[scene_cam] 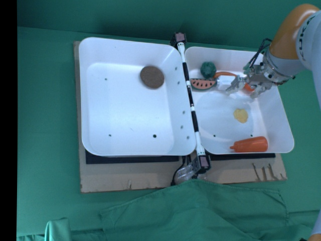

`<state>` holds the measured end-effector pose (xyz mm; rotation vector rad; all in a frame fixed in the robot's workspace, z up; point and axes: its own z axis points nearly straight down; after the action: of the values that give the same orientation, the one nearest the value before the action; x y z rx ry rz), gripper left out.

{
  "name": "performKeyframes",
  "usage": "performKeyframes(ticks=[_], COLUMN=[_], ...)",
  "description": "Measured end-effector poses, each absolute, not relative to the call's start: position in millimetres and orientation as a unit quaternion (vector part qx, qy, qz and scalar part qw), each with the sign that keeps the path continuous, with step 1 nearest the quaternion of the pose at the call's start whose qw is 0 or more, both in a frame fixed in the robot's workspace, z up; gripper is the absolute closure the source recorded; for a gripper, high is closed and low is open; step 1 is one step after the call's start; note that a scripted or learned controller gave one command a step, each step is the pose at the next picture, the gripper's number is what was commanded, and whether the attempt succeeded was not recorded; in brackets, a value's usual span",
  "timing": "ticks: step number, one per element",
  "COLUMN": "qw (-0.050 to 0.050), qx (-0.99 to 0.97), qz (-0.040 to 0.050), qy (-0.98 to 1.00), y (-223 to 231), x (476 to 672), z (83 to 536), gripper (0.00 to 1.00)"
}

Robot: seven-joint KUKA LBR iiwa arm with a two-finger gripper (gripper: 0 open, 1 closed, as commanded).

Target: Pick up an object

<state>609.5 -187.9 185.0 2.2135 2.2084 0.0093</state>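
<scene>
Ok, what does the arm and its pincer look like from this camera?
The arm is grey with a broad orange band above the wrist and dark lettering on its grey shell. Thin dark cables loop along the wrist. The pincer is pale silvery metal, a blocky body with slim light fingers.

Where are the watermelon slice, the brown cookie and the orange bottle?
Watermelon slice (202,84), camera view, on its red middle.
Cookie (152,77), camera view, on its centre.
Orange bottle (249,144), camera view, on its body.
</scene>
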Motion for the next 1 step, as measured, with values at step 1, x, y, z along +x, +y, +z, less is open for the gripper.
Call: performKeyframes(ticks=[1], qw=[0.009], qx=[0.709], qz=[0.0035], qy=[0.705], y=[-171.5], x=[562.7], z=[185.9], gripper=[0.00])
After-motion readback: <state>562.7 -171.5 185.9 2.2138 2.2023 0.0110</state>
